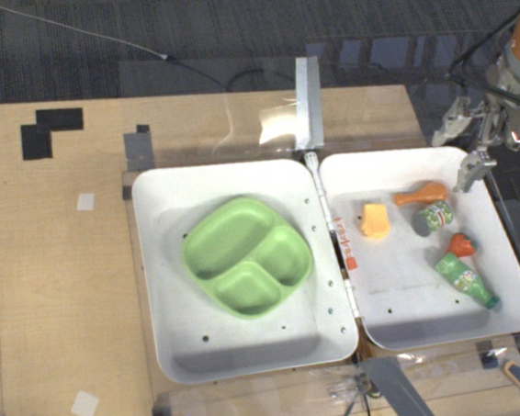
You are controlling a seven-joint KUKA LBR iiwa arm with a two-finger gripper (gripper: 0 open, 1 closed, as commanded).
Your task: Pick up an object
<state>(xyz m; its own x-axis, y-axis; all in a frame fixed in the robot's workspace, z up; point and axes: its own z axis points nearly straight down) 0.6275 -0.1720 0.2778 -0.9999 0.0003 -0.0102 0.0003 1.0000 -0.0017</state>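
A: What's closest?
B: A green bottle [466, 281] with an orange cap, in the right bin [411, 325]; a green divided plate [247, 256] in the left bin [178, 350].
A: And farther back?
B: A small can [435, 217]; a yellow block [375, 221]; an orange drumstick toy [420, 196]; the gripper [474, 169] sits over the right bin's back corner, holding nothing.

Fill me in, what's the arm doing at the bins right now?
It's a pick attempt, and nothing is grasped yet. The gripper hovers at the top right corner of the right bin, apart from the items. That bin holds a yellow block, an orange drumstick-shaped toy, a small green can and a green bottle with a red cap. The left bin holds a green divided plate, untouched.
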